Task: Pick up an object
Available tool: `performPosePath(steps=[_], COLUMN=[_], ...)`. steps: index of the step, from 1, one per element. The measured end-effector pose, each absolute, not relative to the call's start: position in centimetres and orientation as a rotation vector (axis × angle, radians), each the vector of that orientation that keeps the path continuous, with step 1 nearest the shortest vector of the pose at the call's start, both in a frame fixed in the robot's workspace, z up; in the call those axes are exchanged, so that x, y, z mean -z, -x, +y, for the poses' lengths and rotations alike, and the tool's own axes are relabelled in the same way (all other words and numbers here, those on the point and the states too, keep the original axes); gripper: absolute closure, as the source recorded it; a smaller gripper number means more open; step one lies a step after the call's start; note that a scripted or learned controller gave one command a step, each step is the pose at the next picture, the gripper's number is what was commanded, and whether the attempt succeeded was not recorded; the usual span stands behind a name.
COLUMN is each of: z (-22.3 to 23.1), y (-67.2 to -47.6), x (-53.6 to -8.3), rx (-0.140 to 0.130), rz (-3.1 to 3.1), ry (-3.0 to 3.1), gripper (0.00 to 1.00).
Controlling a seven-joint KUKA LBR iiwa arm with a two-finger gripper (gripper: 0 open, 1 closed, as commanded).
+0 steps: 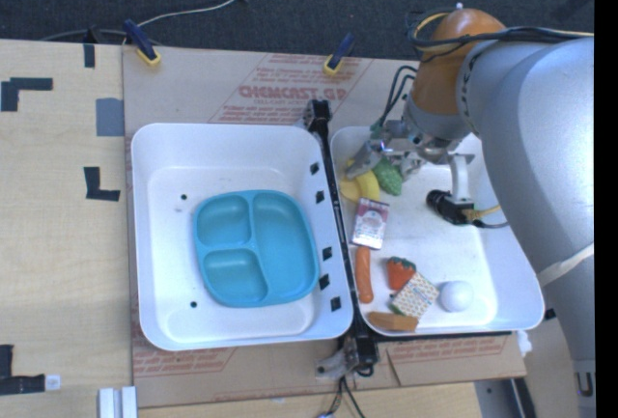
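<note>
Though half hidden, claw [379,158] over green toy [388,178]

Gripper [379,155] tips prob. hidden behind green toy [388,178]; arm [541,136] cropped right.

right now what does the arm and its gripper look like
The arm is thick, rounded and smooth grey, with an orange band above the wrist. Thin black cables loop around the orange part and run down the wrist. The gripper is a small metallic, dark assembly at the arm's end, too cluttered to make out in detail.
</note>
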State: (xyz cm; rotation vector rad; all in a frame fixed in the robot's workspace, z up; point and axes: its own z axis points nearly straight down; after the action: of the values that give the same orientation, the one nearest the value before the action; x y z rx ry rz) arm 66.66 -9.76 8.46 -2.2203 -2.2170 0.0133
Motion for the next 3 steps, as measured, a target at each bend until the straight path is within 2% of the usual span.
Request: performPosePath(steps=[3], z=[-9.73], y=[-66.66], x=[-8.47], rx=[-0.014], rz=[-2.217], ry=[2.221], gripper=[0.00])
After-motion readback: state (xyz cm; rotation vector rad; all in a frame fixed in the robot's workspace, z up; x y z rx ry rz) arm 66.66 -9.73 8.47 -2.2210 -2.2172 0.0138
